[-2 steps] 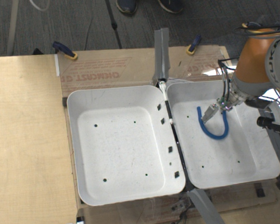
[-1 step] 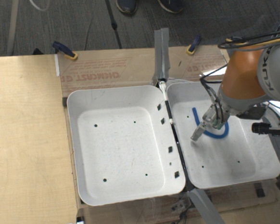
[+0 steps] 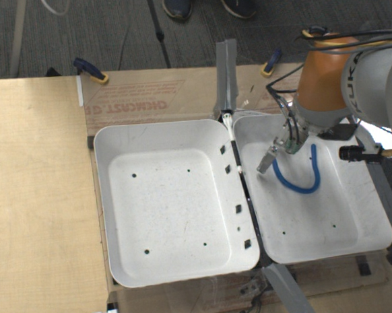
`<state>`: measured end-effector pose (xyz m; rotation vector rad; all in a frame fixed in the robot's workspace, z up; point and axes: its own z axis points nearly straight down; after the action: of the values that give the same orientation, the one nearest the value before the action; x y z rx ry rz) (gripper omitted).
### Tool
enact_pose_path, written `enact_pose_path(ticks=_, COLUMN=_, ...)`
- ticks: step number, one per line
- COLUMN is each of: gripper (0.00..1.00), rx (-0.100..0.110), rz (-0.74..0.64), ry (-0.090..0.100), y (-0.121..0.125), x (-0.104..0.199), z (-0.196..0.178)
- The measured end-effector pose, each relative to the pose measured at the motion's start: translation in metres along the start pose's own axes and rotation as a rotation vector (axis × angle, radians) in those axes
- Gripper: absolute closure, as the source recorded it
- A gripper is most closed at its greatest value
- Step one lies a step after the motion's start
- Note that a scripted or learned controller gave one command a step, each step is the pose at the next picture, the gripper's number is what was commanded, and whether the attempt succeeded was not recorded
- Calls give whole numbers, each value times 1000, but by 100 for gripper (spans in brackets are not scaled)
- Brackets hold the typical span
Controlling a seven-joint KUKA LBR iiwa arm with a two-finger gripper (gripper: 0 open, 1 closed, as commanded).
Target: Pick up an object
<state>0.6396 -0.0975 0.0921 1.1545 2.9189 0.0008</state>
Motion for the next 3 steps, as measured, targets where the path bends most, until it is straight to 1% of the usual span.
enact_pose_path(ticks=1, gripper=0, rx=2, rz=20, ry=1, y=-95, x=10, z=0)
enact_pose_path(ticks=2, gripper=0, rx=1, rz=117, ry=-2, y=-113, x=-63, z=-142)
enact_pose_path(ticks=3, gripper=0, rx=1, rz=201, ry=0, y=-106, x=-35, z=0)
